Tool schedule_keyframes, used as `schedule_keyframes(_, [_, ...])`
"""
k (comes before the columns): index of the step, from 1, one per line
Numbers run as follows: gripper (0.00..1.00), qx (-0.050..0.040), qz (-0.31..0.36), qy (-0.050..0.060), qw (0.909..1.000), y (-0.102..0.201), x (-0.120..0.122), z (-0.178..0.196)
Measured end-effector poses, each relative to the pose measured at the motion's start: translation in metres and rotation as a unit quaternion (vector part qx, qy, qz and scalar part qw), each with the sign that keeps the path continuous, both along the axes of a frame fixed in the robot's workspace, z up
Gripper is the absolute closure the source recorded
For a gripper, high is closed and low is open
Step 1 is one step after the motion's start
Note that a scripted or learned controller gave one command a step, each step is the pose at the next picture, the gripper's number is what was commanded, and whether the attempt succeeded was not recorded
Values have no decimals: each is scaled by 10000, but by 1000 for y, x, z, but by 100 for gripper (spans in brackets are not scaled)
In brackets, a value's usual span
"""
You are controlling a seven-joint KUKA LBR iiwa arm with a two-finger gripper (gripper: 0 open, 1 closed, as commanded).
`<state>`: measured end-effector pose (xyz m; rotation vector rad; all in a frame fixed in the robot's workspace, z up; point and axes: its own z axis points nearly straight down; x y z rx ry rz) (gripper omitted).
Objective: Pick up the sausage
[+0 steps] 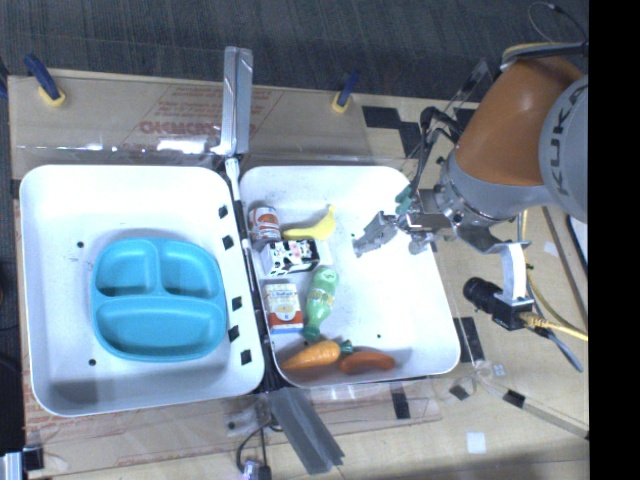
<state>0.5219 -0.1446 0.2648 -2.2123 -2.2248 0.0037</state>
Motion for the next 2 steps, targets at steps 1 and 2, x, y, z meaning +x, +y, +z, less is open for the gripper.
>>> schedule_keyframes(1, [0,0,71,2,10000,-43,-30,-129])
schedule_keyframes(2, [0,2,142,-6,9999,-66,-46,-174])
